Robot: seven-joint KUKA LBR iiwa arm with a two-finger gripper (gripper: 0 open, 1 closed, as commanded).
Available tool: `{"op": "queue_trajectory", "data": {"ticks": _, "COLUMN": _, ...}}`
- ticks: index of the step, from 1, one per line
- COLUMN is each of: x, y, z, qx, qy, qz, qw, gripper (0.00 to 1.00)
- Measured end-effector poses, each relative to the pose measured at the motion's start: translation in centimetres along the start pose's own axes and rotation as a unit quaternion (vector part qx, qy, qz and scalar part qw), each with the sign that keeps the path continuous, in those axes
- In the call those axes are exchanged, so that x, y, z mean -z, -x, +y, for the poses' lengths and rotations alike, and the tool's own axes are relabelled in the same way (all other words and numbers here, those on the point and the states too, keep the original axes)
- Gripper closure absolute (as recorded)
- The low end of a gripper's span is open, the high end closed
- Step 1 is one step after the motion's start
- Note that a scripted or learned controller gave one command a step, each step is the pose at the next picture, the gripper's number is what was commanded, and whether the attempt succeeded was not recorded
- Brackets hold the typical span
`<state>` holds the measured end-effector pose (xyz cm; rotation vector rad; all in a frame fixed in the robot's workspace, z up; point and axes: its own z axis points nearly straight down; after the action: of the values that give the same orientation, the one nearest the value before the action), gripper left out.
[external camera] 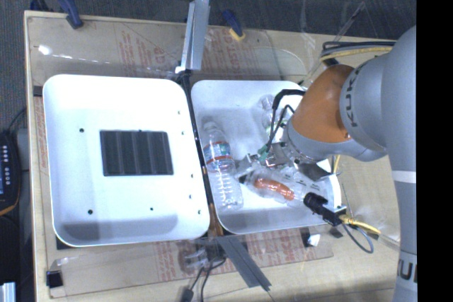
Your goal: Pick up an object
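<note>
Camera view: gripper (272, 160) low in the right bin (212, 99).
Orange packet (272, 187) lies just toward the bin's near edge, long axis along that edge; finger state cannot be told.

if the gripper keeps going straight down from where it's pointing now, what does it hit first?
Most likely the clear bag with the orange item, lying on the right bin floor just under the gripper. The plastic bottle lies to the side of that line. Depth is hard to judge from this slanted view.
</note>
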<state>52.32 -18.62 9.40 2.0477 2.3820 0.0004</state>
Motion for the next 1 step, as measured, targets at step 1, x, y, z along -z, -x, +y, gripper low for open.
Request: {"op": "queue_trajectory", "data": {"ticks": 1, "x": 3.37, "y": 2.53, "z": 2.32, "qx": 0.024, "qy": -0.001, "qz": 0.001, "qw": 0.9997, "gripper": 0.00}}
